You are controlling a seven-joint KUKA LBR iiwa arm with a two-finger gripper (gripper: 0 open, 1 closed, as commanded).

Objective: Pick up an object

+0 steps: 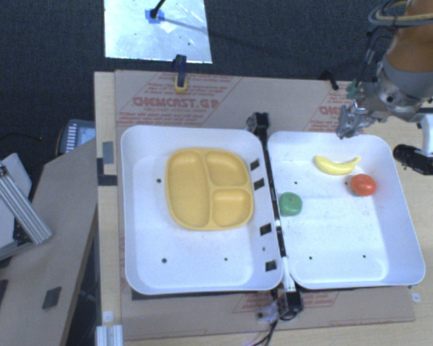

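Approach step: our claw [346, 128] hangs above right bin's [390, 265] back rim, near banana [337, 165]; can't tell its state. Next we'd lower w/ care onto banana.

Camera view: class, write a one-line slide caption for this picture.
Robot hand poised at the right bin's far rim; banana, tomato and green fruit inside; yellow divided tray alongside.

Both white bins [202, 280] below me look like smooth plastic with a soft sheen. The yellow divided tray [209, 189] is matt plastic. The banana [337, 166], the red-orange fruit [362, 185] and the green one [291, 204] look like smooth toy plastic. The surface [224, 96] is dull printed cardboard. A metal sheet [157, 20] gleams.
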